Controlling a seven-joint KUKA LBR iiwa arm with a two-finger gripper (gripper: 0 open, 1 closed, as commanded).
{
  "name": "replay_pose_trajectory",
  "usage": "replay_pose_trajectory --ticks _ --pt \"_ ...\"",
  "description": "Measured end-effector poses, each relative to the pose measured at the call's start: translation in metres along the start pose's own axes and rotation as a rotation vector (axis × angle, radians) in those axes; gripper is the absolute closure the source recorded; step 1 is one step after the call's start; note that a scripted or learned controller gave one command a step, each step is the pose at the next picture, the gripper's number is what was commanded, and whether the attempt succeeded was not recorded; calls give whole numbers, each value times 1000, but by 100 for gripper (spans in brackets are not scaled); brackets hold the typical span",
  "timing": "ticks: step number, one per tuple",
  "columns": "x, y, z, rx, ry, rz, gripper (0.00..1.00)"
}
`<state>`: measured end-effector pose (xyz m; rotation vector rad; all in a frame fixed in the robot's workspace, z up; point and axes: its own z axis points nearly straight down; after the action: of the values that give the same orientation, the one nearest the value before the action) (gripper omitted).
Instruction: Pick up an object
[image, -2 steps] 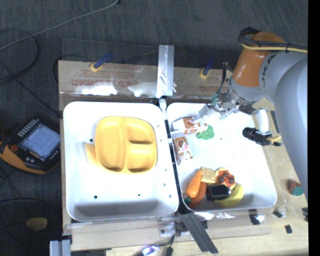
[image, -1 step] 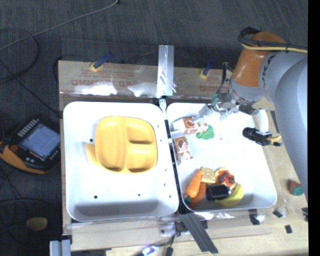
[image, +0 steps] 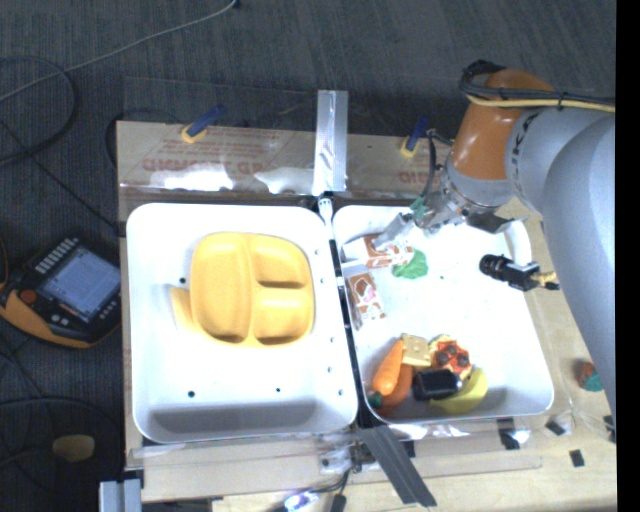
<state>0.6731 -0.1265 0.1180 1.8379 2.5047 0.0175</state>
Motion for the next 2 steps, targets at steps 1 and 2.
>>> replay_pose_trajectory --ticks 1,2 --pt "5 -3 3 -12 -13 -80 0" --pt "7 4 -11 -25 -15 -89 100"
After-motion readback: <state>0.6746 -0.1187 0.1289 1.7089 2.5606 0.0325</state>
